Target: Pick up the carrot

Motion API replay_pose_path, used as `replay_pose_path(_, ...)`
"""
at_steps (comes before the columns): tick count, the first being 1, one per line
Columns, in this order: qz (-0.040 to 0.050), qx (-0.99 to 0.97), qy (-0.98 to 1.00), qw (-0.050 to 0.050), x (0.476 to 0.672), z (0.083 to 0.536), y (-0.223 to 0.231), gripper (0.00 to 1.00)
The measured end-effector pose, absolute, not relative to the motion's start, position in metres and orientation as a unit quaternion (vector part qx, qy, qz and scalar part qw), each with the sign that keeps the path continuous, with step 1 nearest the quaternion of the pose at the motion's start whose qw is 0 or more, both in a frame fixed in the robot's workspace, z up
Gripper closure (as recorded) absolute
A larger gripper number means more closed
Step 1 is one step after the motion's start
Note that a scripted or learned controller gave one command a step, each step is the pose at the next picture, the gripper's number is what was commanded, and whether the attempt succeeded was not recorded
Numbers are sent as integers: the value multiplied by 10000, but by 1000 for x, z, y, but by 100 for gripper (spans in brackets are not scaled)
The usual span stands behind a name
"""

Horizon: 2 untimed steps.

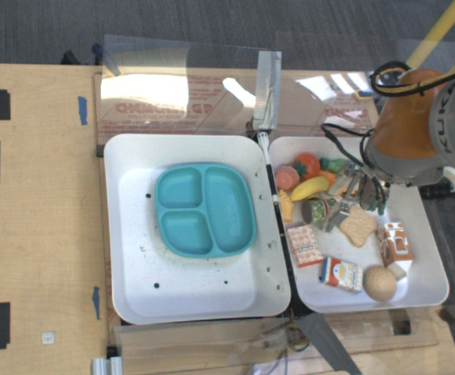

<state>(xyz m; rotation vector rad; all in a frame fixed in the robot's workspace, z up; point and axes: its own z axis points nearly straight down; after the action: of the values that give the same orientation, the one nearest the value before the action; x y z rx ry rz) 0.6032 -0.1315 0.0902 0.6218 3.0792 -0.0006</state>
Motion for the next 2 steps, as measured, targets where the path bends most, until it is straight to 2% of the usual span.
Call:
replay_pose_path(1, -12, 1962, 9806, 30, 605, 99, -131, 100)
replay_pose_path(2, -9, 1962, 9806, 26, 605, 98, -131, 0)
